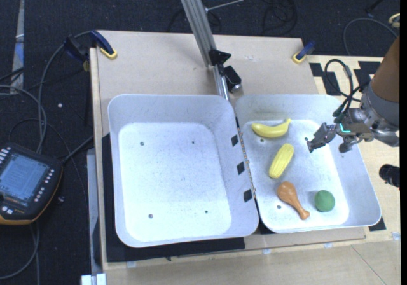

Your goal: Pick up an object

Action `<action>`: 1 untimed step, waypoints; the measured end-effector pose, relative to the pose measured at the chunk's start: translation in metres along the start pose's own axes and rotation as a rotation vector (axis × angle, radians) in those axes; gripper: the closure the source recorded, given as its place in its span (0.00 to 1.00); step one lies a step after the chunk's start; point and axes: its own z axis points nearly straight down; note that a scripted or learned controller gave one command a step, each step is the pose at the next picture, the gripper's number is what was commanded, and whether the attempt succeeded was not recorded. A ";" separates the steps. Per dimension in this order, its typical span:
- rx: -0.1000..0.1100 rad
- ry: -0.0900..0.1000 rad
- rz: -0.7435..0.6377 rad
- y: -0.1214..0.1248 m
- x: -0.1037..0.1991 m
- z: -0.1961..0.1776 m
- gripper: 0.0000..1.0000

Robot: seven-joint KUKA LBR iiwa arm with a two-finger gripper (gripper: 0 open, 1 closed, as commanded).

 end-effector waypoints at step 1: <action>0.000 0.000 0.000 0.000 0.000 0.000 0.00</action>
